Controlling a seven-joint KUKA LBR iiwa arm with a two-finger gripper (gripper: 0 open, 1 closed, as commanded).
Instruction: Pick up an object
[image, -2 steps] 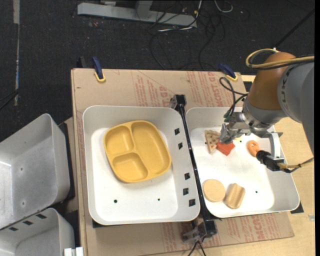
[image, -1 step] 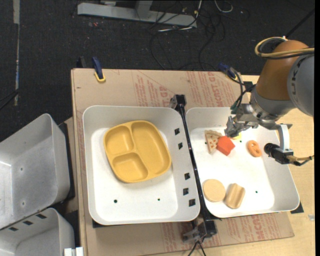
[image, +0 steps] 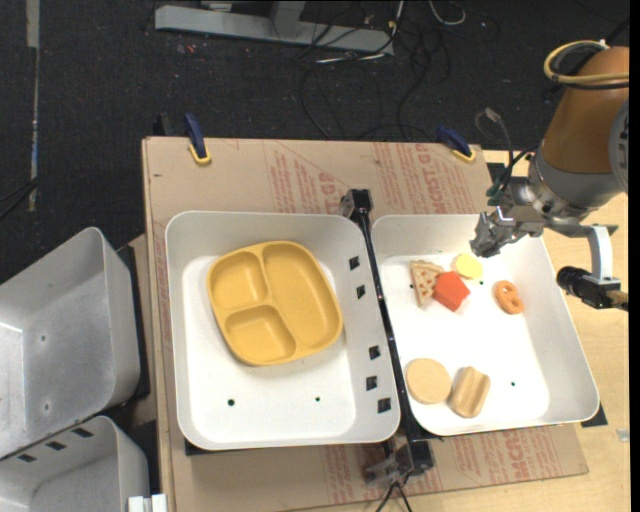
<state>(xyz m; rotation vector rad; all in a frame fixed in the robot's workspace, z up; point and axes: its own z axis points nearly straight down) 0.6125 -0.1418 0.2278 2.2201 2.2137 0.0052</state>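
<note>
Nearest, the bread roll (image: 468, 391) stands lengthwise by the right bin's (image: 560, 335) front rim, open floor behind it. Farther back, my gripper (image: 487, 243) hovers beside the yellow piece (image: 467, 266); finger state unclear.

One fixed camera looks down at a slant on the tabletop (image: 260, 160), far enough back to take in both white bins (image: 200, 420) whole.
</note>
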